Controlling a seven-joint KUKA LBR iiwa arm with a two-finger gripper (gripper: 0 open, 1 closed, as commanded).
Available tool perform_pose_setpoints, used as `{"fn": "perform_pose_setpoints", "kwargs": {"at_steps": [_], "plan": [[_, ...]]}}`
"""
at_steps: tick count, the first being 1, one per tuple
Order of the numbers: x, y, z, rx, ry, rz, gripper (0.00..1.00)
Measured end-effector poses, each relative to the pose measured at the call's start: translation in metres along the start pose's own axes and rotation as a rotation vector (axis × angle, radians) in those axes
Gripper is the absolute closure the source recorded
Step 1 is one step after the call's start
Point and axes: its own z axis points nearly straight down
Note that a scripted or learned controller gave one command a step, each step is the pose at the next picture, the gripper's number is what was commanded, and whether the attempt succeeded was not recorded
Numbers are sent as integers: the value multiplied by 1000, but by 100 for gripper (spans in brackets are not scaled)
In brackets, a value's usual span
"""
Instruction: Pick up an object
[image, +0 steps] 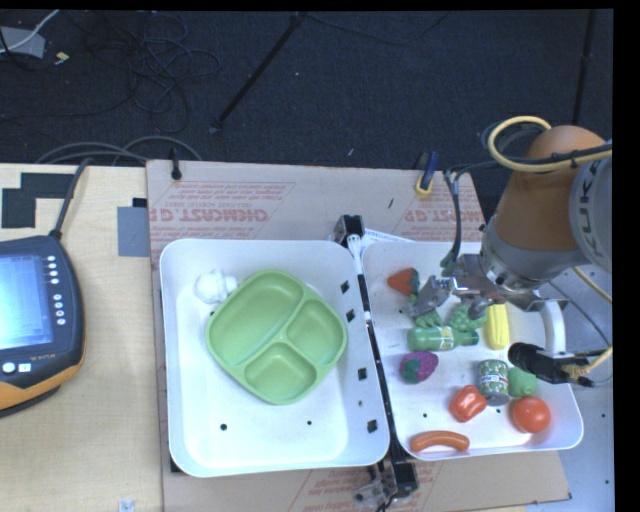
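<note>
Toy food (440, 338), about 9 pieces, in 1 bin (570, 432).

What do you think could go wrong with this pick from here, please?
The gripper hangs over a tight cluster: the green toy, corn and purple toy lie close together, so it may nudge neighbours or close on none. It is also near the divider, which it might clip.

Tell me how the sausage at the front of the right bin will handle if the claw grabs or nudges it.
The sausage looks like a smooth plastic toy, so probably light and stiff, perhaps slippery. Its rounded, elongated shape suggests it may roll sideways when nudged. It lies near the right bin front wall, which could crowd a grasp.
</note>
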Motion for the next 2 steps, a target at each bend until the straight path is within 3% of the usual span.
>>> {"fn": "perform_pose_setpoints", "kwargs": {"at_steps": [1,2], "plan": [[-12,-68,114,1,2,3,0],[-15,-67,103,2,2,9,100]]}}
